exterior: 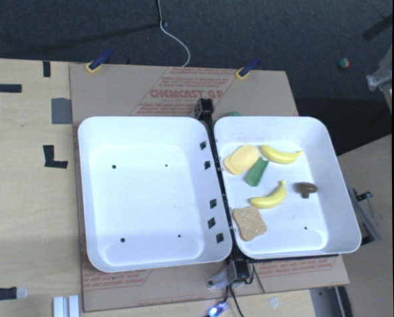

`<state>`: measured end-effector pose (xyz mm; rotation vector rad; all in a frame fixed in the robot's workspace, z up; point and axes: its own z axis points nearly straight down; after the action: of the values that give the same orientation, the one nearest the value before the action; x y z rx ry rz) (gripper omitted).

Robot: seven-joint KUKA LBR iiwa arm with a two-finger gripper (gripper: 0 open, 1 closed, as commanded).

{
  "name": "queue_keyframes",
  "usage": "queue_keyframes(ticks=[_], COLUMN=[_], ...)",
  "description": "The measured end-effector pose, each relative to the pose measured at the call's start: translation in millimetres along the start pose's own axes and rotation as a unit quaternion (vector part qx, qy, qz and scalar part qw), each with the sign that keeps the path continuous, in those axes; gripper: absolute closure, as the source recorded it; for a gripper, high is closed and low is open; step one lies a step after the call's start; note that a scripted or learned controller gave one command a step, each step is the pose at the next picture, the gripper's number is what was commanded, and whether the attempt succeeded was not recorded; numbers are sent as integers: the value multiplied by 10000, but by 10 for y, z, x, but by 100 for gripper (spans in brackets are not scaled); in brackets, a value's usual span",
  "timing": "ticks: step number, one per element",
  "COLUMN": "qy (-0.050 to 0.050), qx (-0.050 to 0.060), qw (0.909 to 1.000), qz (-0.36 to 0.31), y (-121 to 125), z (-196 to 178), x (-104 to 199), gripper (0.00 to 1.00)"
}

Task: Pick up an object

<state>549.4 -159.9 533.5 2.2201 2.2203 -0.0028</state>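
Note:
The right bin (329, 177) holds several toy foods. A yellow banana (279, 154) lies near its back, and a second banana (269, 197) lies near the middle. A pale yellow block (240, 159) sits by the bin's left wall with a green piece (256, 171) leaning against it. A tan slice of bread (250, 223) rests at the front left. A small brown piece (306, 189) lies to the right of the second banana.
The left bin (91, 197) sits beside the right one on a cardboard sheet (184, 91). Black clips (213, 203) join the bins along their shared edge. Blue and yellow clamps (99, 61) hold the cardboard's back corners.

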Motion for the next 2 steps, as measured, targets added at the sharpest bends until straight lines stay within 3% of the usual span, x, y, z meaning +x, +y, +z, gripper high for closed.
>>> queue_keyframes(ticks=[2], qy=[10], qx=[3], qw=[10000], qz=[0], y=[-361], z=[-13], x=[-471], gripper=[100])
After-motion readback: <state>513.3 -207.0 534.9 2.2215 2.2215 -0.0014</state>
